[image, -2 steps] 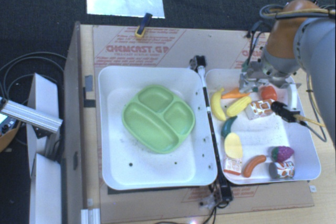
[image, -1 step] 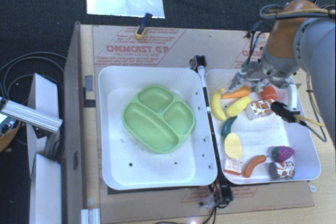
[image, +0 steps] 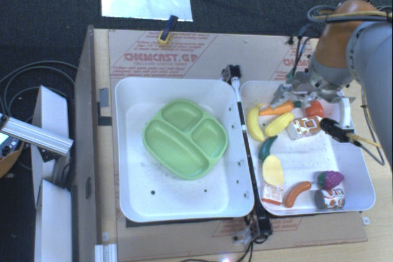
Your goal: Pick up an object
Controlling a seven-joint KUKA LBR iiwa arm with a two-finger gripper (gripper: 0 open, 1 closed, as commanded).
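Observation:
My gripper point(image: 299, 95) hangs over the far end of the right bin point(image: 362, 184), just above an orange carrot point(image: 276, 110) and a red tomato point(image: 314, 109). Beside them lie a yellow banana point(image: 253, 123), a yellow oblong piece point(image: 280, 124) and a white and orange carton point(image: 305, 127). Nothing is seen lifted off the bin floor. Nearer the front lie a dark green piece point(image: 268, 148), a pale yellow piece point(image: 272, 169), a small carton point(image: 272, 194), a sausage point(image: 297, 192), purple grapes point(image: 330, 179) and a small can point(image: 332, 198).
The left bin point(image: 138, 193) holds a green divided plate point(image: 185, 138). A dark bar point(image: 241, 126) runs along the seam between the two bins. The grey arm point(image: 359, 46) comes in from the right, over the right bin's far corner.

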